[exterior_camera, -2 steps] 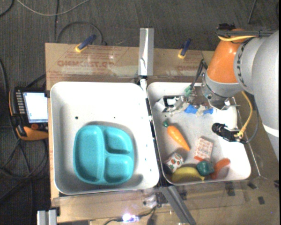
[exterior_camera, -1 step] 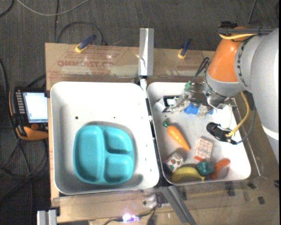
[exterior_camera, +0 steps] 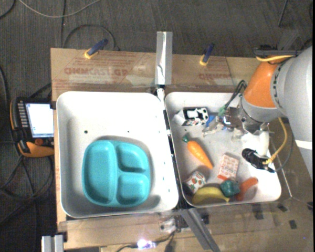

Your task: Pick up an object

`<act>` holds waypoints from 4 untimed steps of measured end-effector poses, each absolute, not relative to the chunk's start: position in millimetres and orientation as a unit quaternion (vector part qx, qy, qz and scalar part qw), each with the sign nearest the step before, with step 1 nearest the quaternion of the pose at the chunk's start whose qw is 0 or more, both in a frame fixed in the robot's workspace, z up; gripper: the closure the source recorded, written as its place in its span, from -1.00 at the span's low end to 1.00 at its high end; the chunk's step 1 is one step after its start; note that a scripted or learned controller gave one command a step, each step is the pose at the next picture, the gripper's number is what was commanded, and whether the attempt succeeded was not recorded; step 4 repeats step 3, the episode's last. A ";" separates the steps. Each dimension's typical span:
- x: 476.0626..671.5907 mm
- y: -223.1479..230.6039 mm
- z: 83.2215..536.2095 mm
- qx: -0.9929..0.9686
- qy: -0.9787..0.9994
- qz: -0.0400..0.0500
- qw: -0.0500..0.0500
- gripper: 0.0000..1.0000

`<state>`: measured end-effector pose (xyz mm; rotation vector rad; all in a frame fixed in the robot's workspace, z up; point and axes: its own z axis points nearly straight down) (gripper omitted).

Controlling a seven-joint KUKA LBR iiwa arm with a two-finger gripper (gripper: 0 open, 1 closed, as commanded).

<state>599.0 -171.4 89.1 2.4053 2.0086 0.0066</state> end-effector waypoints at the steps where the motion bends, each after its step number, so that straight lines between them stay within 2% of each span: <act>1: 596.2 -180.1 168.3 0.747 0.664 -0.002 0.000 -1.00; 2: 588.5 -195.4 176.9 0.689 0.724 -0.002 0.000 -1.00; 3: 605.6 -191.8 89.2 0.627 0.779 0.000 0.005 -1.00; 4: 605.6 -191.8 89.2 0.627 0.779 0.000 0.005 -1.00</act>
